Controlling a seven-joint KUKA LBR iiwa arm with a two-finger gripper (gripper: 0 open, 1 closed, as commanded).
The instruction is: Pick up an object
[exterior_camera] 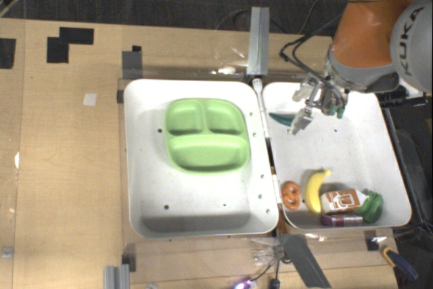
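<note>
Lying near the upper left of the right white bin (389, 145), a flat teal-green piece (282, 118) sits just beside the two-finger gripper (302, 117) — whether its fingers grip it, I cannot tell. Along the bin's bottom edge cluster a yellow banana (314, 189), an orange pretzel-like ring (291, 194) and a brown carton (340, 199). The left bin (145, 166) holds a light-green divided plastic tray (205, 134).
</note>
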